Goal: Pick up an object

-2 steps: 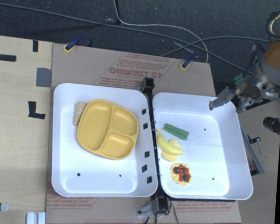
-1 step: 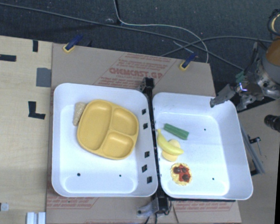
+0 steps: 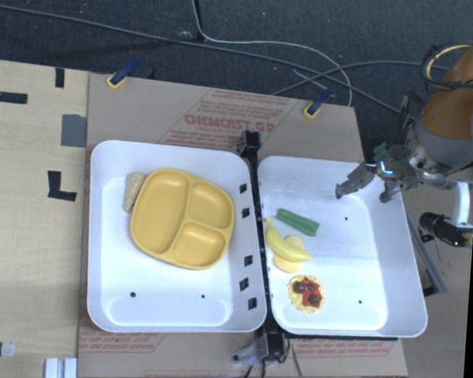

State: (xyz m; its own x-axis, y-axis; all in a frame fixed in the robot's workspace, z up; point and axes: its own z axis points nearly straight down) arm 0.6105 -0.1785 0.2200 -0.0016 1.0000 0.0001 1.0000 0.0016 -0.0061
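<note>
My gripper (image 3: 370, 185) hangs over the upper right part of the right bin (image 3: 377, 260), open, with nothing between its two dark fingers. Left and below it in that bin lie a green bean-shaped piece (image 3: 298, 222), a yellow banana (image 3: 283, 243) and a small round tart with red berries (image 3: 306, 293). The left bin (image 3: 106, 239) carries a yellow divided plate (image 3: 182, 218) with a tan bread-like piece (image 3: 132, 190) tucked at its left edge.
Both bins rest on a cardboard sheet (image 3: 226, 118) held by blue and yellow clips (image 3: 123, 72). Black cables (image 3: 256, 47) run across the dark floor behind. A black divider clamp (image 3: 251, 143) sits between the bins.
</note>
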